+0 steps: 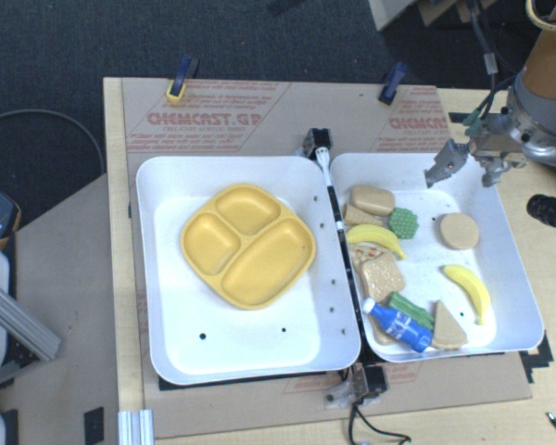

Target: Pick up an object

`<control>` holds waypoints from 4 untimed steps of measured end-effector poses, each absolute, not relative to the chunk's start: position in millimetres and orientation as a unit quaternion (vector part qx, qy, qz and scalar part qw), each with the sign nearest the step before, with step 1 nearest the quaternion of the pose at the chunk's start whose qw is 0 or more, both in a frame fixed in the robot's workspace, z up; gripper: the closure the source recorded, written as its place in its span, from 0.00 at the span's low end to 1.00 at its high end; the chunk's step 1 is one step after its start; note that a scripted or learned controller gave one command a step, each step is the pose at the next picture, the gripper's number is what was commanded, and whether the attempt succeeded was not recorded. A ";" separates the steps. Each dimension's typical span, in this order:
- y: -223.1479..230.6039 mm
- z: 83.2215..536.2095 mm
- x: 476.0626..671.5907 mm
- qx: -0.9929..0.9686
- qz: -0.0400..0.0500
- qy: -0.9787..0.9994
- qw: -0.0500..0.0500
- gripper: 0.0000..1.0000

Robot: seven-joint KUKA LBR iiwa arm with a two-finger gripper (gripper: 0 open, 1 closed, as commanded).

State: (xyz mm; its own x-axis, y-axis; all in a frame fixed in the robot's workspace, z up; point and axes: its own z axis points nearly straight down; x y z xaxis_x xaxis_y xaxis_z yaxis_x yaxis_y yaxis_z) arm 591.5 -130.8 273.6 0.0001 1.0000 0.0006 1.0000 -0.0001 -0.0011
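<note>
The right bin (514, 276) holds several food toys. A tan bread roll (372, 199), a green piece (403, 222) and a yellow banana (374, 238) lie at its left side. Below them are a cracker (383, 274), a green pickle (410, 308), a blue bottle (398, 325) and a tan wedge (448, 328). A round cookie (459, 231) and a second banana (470, 291) lie further right. My gripper (468, 169) hangs over the bin's far edge, above the cookie, open, with nothing between its fingers.
The left bin (167, 323) holds a yellow divided plate (248, 245). A black clip (317, 141) sits where the two bins meet at the back. Blue clamps (180, 79) (392, 82) pin the cardboard base.
</note>
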 end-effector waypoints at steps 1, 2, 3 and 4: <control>-140.1 224.1 590.1 -0.708 0.002 -0.707 0.003 0.00; -135.7 160.9 591.9 -0.707 0.002 -0.707 0.004 0.00; -129.1 115.2 586.6 -0.707 0.001 -0.707 0.003 0.00; -127.3 91.0 592.1 -0.707 -0.006 -0.707 -0.003 0.00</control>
